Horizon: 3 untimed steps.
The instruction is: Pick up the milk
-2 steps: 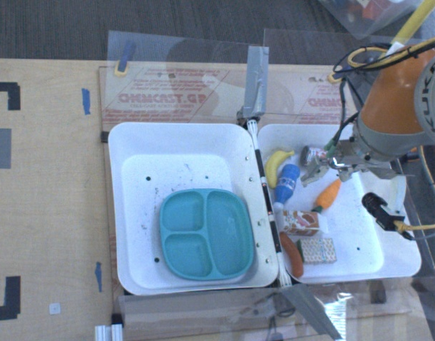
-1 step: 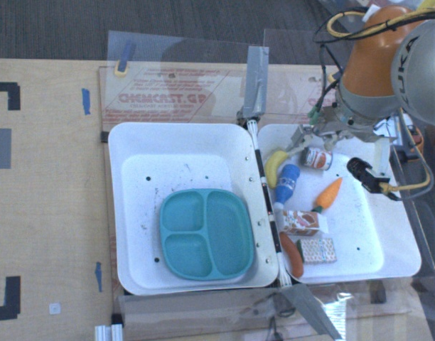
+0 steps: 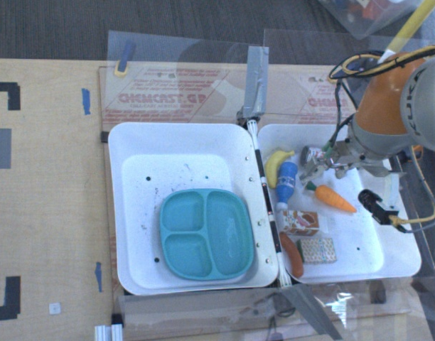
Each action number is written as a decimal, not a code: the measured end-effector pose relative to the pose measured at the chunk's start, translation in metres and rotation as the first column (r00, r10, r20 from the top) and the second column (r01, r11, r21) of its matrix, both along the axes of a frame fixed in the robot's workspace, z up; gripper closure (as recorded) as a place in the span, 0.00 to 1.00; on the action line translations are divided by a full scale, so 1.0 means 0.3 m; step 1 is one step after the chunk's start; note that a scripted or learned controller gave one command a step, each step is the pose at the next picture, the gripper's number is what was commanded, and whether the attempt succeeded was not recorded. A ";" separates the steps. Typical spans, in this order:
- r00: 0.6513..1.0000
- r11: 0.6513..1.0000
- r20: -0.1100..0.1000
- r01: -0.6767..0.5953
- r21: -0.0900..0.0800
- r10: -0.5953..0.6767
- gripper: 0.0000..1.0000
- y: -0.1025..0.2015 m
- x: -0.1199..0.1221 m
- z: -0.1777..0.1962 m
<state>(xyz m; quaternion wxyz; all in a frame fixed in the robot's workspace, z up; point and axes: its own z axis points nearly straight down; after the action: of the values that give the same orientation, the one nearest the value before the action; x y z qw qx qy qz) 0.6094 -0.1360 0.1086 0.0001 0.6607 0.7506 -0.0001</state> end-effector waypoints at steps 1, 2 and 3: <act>0.986 0.986 0.003 -0.167 -0.002 0.167 0.00 -0.054 0.195 -0.048; 0.954 0.954 -0.006 -0.298 -0.005 0.298 0.00 0.089 0.188 -0.071; 0.954 0.954 0.009 -0.300 -0.006 0.300 1.00 0.097 0.201 -0.026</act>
<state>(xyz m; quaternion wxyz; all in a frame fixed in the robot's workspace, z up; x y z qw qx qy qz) 0.6698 -0.1068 0.1010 0.0052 0.5389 0.8423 0.0016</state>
